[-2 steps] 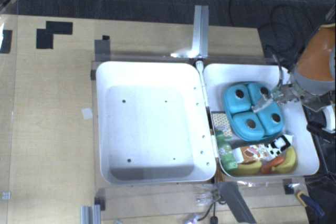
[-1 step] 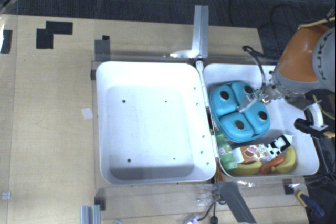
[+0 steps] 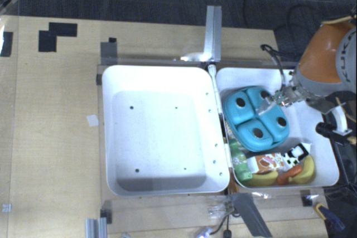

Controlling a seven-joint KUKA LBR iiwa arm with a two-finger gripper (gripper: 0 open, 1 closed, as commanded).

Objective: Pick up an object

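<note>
While the grey arm [image 3: 329,58] with its orange band reaches in from the right, its hand [image 3: 277,99] sits low over the right bin [image 3: 329,175], at the upper right edge of a blue moulded tray [image 3: 255,119] with round dark holes in its lobes. Whether the hand is released or clenched I cannot tell; it looks to be touching or just above the tray's rim, and nothing is plainly held. That tray lies tilted in the middle of the right bin. Below it, along the bin's near wall, lie a printed food packet [image 3: 269,163], a yellow banana-like piece [image 3: 301,173] and a small black-and-white item [image 3: 297,152]. On the bench [image 3: 50,136] the left bin [image 3: 156,128] adjoins the right one.
</note>
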